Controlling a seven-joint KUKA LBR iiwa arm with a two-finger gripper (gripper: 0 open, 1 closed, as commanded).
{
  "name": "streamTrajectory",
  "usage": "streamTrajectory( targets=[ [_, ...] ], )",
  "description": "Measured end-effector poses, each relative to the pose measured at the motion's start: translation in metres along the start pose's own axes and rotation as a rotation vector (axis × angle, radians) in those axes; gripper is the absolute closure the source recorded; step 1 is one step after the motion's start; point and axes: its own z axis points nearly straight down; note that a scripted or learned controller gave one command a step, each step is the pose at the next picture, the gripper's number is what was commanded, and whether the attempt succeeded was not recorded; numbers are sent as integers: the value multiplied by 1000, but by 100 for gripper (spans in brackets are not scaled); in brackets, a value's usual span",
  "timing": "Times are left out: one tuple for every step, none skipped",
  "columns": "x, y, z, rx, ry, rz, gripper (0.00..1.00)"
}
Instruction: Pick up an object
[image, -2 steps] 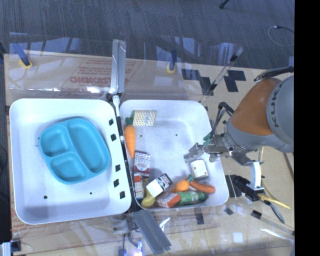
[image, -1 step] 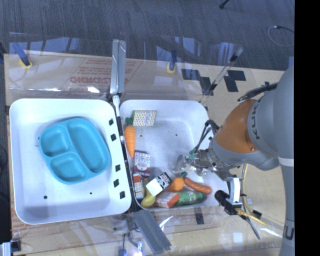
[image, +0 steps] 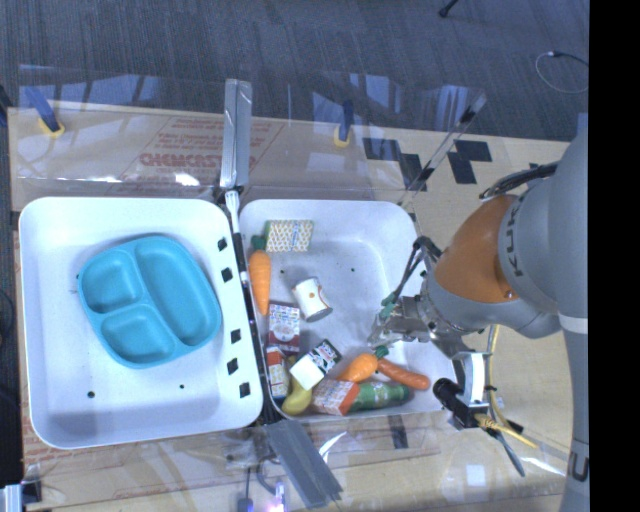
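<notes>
The right white bin (image: 345, 222) holds a heap of toy food. An orange carrot (image: 259, 282) lies along its left wall, with a patterned box (image: 288, 235) at the back and a white cup (image: 312, 298) near the middle. At the front lie a second carrot (image: 402, 376), a small orange piece (image: 358, 367), a green item (image: 382, 396), a yellow piece (image: 295, 401) and several small packets (image: 284, 326). My gripper (image: 392, 330) hangs low over the bin's right side, just above the second carrot and the orange piece. I see nothing held in it.
The left bin (image: 60, 400) bears a blue divided plate (image: 148, 298). A metal divider post (image: 236, 130) stands between the bins at the back. The arm's orange band (image: 478, 262) and grey body (image: 560, 240) overhang the right bin's right wall.
</notes>
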Motion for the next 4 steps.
streamTrajectory(
  targets=[
    [107,-9,-53,-4,-1,-62,100],
    [107,-9,-53,-5,-1,-61,0],
    [71,-4,-94,-4,0,7,0],
    [92,36,-195,-6,-1,-57,0]
  ],
)
